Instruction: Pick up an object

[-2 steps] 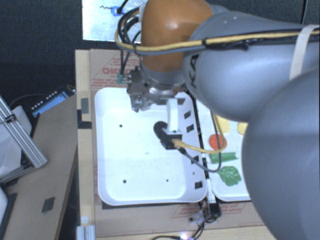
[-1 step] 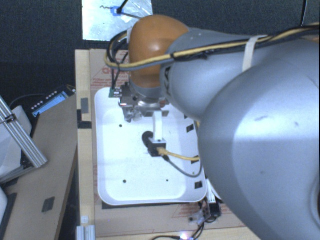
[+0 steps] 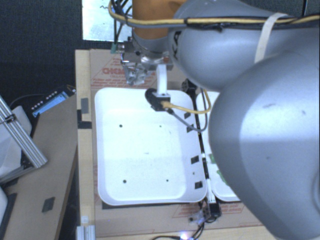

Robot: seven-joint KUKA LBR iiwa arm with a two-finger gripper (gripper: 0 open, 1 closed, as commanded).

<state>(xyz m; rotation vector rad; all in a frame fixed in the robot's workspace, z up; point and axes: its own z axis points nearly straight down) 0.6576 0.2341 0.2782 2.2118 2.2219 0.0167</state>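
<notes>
My gripper [image 3: 134, 77] hangs over the far rim of the left white bin [image 3: 145, 156], near its back edge and left of centre. It is small and blurred under the orange band [image 3: 159, 4] of the wrist. A black cable fitting [image 3: 157, 100] with a yellow cable sits just below it, over the bin's back part. The right bin [image 3: 226, 194] is mostly hidden by the grey arm [image 3: 265, 119]. A small patch of green [image 3: 212, 159] shows in it at the arm's edge; I cannot tell what it is.
Both bins rest on a cardboard sheet [image 3: 105, 69] on the bench. Black clips [image 3: 196, 160] line the seam between the bins. An aluminium rail [image 3: 22, 139] and a dark device [image 3: 50, 101] lie off to the left, away from the bins.
</notes>
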